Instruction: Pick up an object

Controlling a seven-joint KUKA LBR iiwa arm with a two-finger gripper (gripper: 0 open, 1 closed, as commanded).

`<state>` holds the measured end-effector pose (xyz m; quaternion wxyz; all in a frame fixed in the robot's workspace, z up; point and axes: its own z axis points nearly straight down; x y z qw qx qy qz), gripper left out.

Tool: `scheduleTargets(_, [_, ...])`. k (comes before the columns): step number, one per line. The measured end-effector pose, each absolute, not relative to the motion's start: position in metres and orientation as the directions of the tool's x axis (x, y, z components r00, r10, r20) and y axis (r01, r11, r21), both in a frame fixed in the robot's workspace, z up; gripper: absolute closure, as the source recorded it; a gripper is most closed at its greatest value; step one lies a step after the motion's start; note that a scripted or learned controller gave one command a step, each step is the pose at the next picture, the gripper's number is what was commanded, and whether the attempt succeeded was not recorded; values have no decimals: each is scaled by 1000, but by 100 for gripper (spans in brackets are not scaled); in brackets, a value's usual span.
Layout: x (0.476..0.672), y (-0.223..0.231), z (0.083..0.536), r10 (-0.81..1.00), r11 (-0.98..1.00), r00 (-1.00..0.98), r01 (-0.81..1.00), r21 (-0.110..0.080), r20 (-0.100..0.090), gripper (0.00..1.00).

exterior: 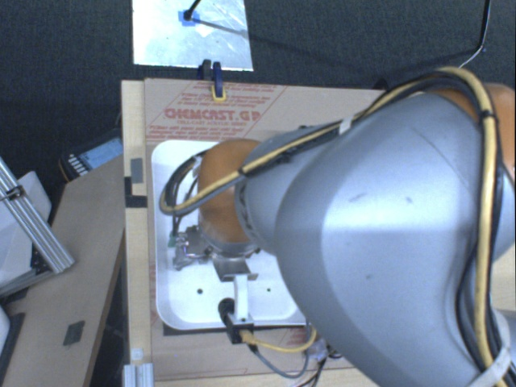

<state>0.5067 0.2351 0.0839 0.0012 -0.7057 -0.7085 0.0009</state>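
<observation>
Here the grey arm [387,216] reaches over the white bin [173,313], its gripper [230,276] low near the bin's middle. I cannot tell its state, nor spot any object beneath it.

The grey arm [387,240] reaches in from the right — orange band [222,188] low, wrist pointing down.

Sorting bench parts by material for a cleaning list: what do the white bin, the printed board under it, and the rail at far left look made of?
White bin: likely moulded plastic, smooth with rounded corners and a soft sheen. Printed board: looks like cardboard, matte tan with red lettering. Rail: apparently aluminium extrusion, silvery with lengthwise grooves.
</observation>
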Motion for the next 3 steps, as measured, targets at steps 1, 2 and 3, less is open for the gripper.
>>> scheduleTargets(1, [551,234,145,1000,3,-3,1000,7,2,0])
scheduleTargets(2, [492,234,117,1000,1,-1,1000,-8,-1,0])
scheduleTargets(3, [495,234,129,1000,0,0,1000,-1,0,100])
